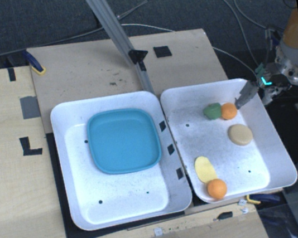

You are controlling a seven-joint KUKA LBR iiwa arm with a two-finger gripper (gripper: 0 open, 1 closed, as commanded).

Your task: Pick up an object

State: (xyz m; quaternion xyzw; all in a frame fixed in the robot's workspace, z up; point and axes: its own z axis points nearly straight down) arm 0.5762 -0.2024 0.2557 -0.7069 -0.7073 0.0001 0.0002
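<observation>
The right bin [271, 171] holds several small objects: a green piece [213, 111] touching a small orange ball [228, 111] near the back, a tan oval [241, 134] in the middle, and a yellow piece [204, 168] beside a larger orange ball [217, 189] at the front. My gripper [257, 95] hangs over the bin's back right rim, tilted, just right of the small orange ball. It stands open, with nothing between its fingers. One dark finger [244, 95] points toward the small orange ball without touching it.
The left bin [73, 173] carries a blue square plate [123, 140]. A grey metal post [117, 33] slants across the bench behind the bins. Cables lie on the dark floor at the back right.
</observation>
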